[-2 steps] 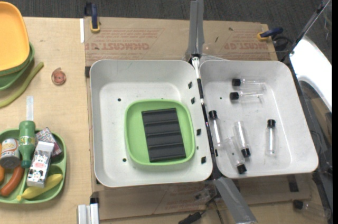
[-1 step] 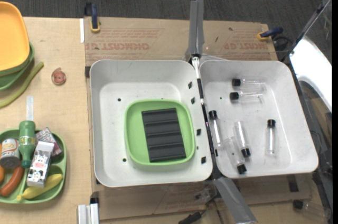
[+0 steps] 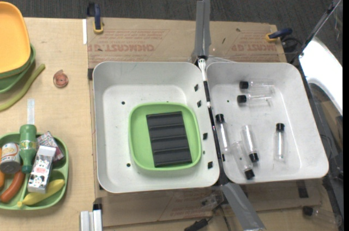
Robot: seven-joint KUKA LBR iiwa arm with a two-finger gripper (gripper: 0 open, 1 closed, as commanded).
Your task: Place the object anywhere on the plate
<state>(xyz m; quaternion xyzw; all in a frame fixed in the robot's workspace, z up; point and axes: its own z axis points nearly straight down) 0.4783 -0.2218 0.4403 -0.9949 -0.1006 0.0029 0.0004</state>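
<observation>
Cardboard-covered worktop (image 3: 163,39) carries two shallow white bins side by side. Left bin (image 3: 109,115) holds a green plate (image 3: 136,132) — a black ribbed block (image 3: 170,139) lies flat on its middle. Right bin (image 3: 294,93) holds several clear, black-capped vials (image 3: 280,140) — scattered, mostly apart. How far open the end effector is cannot be told.

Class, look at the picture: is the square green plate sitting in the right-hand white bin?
No, the square green plate sits in the left white bin, bearing a dark ridged block.
</observation>
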